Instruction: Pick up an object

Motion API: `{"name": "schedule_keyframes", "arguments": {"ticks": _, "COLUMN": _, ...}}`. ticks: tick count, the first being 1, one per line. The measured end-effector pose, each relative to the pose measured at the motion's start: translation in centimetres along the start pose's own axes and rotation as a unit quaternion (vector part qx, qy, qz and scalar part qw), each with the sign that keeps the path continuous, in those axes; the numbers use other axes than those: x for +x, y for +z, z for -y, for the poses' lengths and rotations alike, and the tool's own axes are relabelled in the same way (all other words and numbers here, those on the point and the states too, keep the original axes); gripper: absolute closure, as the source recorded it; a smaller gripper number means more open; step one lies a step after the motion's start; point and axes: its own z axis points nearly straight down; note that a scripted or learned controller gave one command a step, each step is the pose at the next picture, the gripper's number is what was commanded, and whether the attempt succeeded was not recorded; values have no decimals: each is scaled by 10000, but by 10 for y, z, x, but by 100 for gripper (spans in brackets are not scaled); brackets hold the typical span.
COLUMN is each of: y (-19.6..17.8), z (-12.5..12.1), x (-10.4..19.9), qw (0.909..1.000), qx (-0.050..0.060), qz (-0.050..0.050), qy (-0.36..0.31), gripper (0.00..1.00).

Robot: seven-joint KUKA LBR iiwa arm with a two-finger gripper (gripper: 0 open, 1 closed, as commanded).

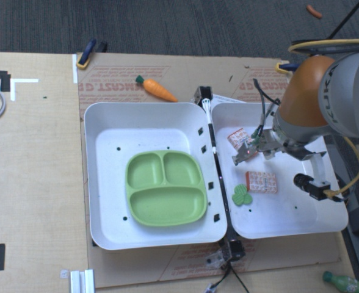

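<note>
1. Red-and-white packet point(261, 182) lies flat on the floor of the right bin point(289, 221), near its middle, nothing touching it.
2. Second red-and-white packet point(237, 137) sits further back in the same bin, just beside the gripper point(245, 152).
3. Green leafy piece point(242, 196) lies near the right bin's left wall, just left of the first packet.
4. Gripper hangs low over the right bin between the two packets; can't tell if the claw is released or clenched, nothing seen gripped.
5. Arm point(326, 96), grey with an orange band, comes in from the right.
6. Left bin point(106, 133) holds a green divided plate point(165, 188), three compartments.
7. Toy carrot point(157, 88) lies on the cardboard behind the bins.
</note>
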Motion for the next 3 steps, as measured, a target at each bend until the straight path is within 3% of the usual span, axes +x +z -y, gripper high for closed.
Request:
{"name": "schedule_keyframes", "arguments": {"ticks": 1, "y": -88, "z": -86, "x": 49, "qw": 9937, "qx": 16, "qz": 3, "qy": -1121, "gripper": 0}}
{"name": "schedule_keyframes", "arguments": {"ticks": 2, "y": -89, "z": -20, "x": 52, "qw": 9796, "qx": 18, "qz": -2, "qy": -2010, "gripper": 0}}
{"name": "schedule_keyframes", "arguments": {"ticks": 3, "y": -89, "z": -18, "x": 69, "qw": 9656, "qx": 18, "qz": -3, "qy": -2600, "gripper": 0}}
